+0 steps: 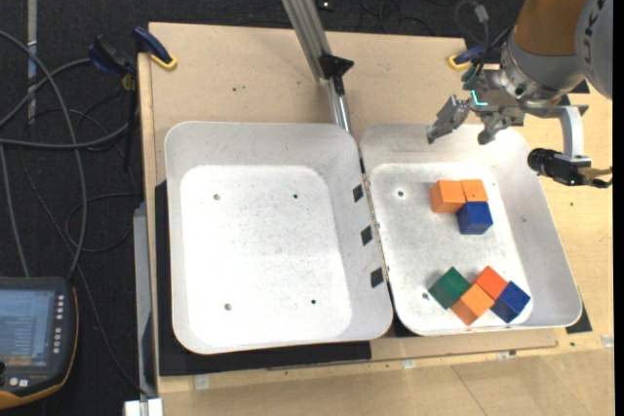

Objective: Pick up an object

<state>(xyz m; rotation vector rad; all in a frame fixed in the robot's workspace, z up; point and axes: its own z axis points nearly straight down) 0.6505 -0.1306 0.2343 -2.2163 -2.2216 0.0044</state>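
Even, diffuse light falls from above, bright enough that both white bins read clearly. The left bin (258,234) shows its grey speckle and its raised rim with only a faint soft shading along the inner walls; no hard shadows lie in it. In the right bin (546,239) the coloured blocks cast short, soft shadows close at their bases. The tan bench (244,63) is evenly lit, without glare. The dark floor around it (68,209) is dim, cables barely standing out. The arm's orange band (556,0) carries a mild sheen. Focus is slightly soft overall, with visible grain and low resolution; straight edges stay nearly straight.
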